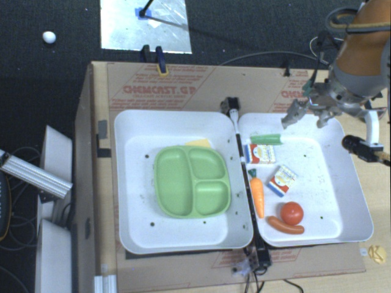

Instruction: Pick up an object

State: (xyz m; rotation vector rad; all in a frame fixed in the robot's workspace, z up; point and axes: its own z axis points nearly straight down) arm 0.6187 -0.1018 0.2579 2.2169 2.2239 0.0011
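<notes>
Bench, two white bins: left bin point(131, 163) holds a green tray point(190, 182); right bin point(342, 194) holds tomato point(292, 212), carrot point(257, 196), sausage point(285, 226), cartons. Gripper point(308, 116), fingers spread and empty, hangs over the far rim. Best approach: descend straight on the tomato, well apart from neighbours.

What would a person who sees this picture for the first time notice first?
Probably the light green plastic divided plate, which lies in the middle of the left white bin. Next come the small toy foods in the right white bin: an orange carrot, a red tomato and a sausage. The grey gripper is over that bin's far edge.
</notes>
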